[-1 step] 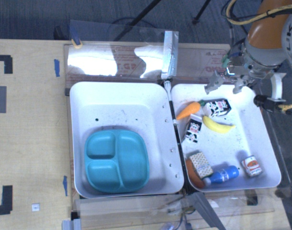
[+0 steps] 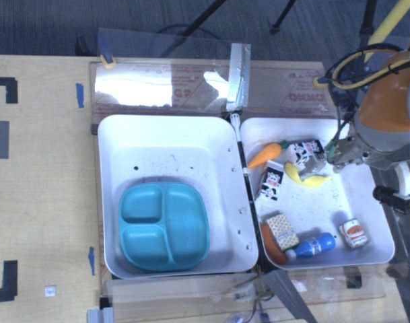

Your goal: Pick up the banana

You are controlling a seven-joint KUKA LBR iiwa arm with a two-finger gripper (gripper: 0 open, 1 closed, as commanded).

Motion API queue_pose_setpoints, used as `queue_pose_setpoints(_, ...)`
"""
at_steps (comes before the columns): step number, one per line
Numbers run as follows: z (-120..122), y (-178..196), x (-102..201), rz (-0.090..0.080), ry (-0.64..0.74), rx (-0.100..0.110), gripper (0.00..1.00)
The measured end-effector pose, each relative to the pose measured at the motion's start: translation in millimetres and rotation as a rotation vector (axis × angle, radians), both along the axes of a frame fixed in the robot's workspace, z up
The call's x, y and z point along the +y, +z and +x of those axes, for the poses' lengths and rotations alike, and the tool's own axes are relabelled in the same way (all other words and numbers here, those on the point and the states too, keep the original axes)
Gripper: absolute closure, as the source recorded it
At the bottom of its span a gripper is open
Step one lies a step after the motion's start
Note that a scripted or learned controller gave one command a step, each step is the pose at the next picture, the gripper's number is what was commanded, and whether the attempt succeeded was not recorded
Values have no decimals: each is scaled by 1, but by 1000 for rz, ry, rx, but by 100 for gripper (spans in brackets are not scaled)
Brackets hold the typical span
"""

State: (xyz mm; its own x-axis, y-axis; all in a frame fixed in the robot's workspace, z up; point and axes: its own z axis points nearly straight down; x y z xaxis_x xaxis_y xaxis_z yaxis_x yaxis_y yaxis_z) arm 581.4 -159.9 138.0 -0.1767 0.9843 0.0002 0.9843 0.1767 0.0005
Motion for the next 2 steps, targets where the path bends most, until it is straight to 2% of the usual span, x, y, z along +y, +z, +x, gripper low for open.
queue_pose_setpoints(1, -30, 79, -1, -3, 348, -5, 0)
queue_pose_setpoints(2, 74, 46, -18, -5, 825, -8, 0)
